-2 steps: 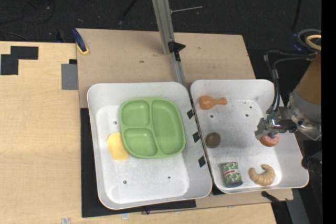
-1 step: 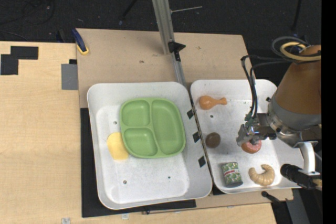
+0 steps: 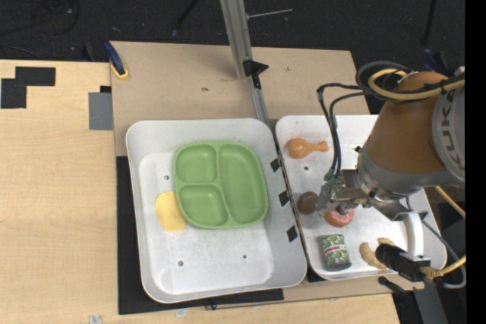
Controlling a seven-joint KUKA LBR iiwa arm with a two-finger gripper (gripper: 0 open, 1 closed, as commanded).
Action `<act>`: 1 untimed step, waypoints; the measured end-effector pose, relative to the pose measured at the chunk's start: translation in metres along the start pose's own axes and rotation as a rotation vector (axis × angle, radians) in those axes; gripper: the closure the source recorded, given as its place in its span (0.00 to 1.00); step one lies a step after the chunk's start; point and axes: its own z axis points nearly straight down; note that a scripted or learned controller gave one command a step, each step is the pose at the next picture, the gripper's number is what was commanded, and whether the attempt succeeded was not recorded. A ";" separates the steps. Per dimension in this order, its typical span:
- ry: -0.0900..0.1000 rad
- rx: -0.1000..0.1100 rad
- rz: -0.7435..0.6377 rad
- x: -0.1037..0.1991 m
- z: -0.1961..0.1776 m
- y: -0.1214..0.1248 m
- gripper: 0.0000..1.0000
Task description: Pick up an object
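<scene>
I have the KUKA arm reaching in from the right over the right-hand white bin, its gripper low above a small red-pink round object; I judge this the approach-and-descend step of the pick, with no grasp confirmed; I cannot tell how far the jaws stand apart, nor whether they have hold of anything. The red-pink piece sits mid-bin, partly hidden under the wrist; a dark brown ball lies just beside it, an orange drumstick-shaped toy farther back, a green can nearer the front; the next move calls for centring on one item and closing cleanly; the left bin on the desk holds a green divided plate and a yellow piece.
</scene>
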 end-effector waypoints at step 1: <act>0.000 -0.003 -0.001 0.048 -0.013 -0.002 1.00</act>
